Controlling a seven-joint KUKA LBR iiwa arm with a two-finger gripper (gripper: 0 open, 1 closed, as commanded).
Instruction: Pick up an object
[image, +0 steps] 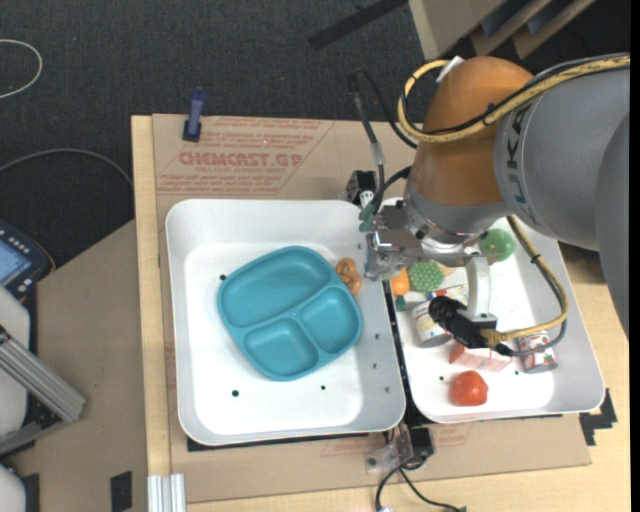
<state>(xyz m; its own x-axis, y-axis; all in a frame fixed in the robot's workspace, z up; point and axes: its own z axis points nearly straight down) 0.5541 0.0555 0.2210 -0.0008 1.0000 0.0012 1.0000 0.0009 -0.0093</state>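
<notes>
Nothing is lifted yet, as far as the view shows: every object lies in a bin and the pick is all to do. The likeliest target, judging by nearness, is the tan lump, a small rounded brownish-orange thing, perhaps toy food. It lies in the left bin toward that bin's three o'clock edge, just beside the teal divided plate at the plate's two o'clock.

The claw hangs low just to the three o'clock side of the lump, over the seam between the bins. Whether it is open or closed I cannot tell, and nothing can be seen in its hold.

In the right bin, near the claw at its four o'clock, sit an orange piece and a green knobbly piece. A green ball lies further toward three o'clock. Lower down are a white can, a small box and, at six o'clock in that bin, a red round fruit.
</notes>
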